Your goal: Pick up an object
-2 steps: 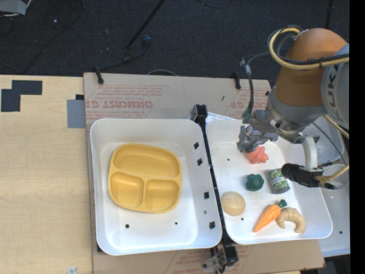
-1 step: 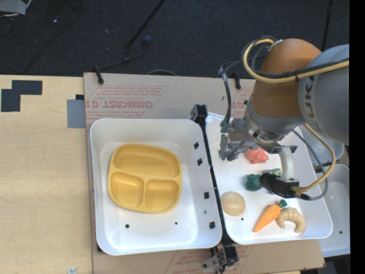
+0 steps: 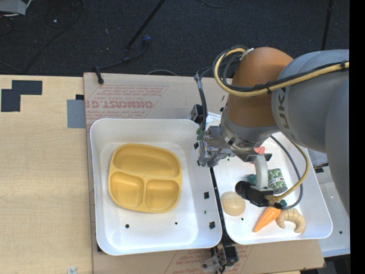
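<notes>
2 bins side by side on the bench (image 3: 40, 176). Left bin (image 3: 102, 210) holds a 3-compartment plate (image 3: 145, 177), roughly centred in it. Right bin (image 3: 319, 221) sits just right of the left bin, rims touching. In the right bin, relative to the plate: round object (image 3: 232, 203) nearest, just past the shared rim; carrot (image 3: 265, 219) further right and nearer the front; croissant (image 3: 292, 219) right of the carrot, touching it; small packet (image 3: 277, 179) behind those. Arm (image 3: 268, 104) overhangs the right bin's back half.

We note dark carpet floor (image 3: 85, 27) with cables (image 3: 148, 21) at twelve o'clock, and a light wooden desk (image 3: 40, 176) at nine o'clock.
</notes>
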Controlling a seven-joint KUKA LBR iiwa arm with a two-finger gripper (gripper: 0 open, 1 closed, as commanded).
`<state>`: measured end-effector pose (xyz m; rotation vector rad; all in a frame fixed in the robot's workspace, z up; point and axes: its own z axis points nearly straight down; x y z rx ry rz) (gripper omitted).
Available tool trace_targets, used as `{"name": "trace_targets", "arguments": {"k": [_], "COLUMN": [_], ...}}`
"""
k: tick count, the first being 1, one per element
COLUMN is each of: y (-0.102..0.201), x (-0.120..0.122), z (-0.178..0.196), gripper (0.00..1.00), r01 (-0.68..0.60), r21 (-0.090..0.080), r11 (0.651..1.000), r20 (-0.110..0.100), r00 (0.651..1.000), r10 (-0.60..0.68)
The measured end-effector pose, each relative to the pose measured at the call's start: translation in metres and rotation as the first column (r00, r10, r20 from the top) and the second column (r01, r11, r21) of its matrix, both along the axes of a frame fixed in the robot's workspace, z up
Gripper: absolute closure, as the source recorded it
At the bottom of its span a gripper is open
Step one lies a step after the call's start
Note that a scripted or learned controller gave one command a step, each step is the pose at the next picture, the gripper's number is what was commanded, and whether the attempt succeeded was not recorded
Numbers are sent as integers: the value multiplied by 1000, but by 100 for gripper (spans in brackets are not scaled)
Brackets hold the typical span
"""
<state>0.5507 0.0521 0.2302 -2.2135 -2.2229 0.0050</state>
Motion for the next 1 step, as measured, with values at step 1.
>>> {"name": "trace_targets", "arguments": {"k": [1], "y": [57], "x": [-15], "z": [2], "gripper": [100], "r01": [-1], "r21": [0], "r11": [1000], "r20": [0], "r00": [1000], "r10": [1]}}
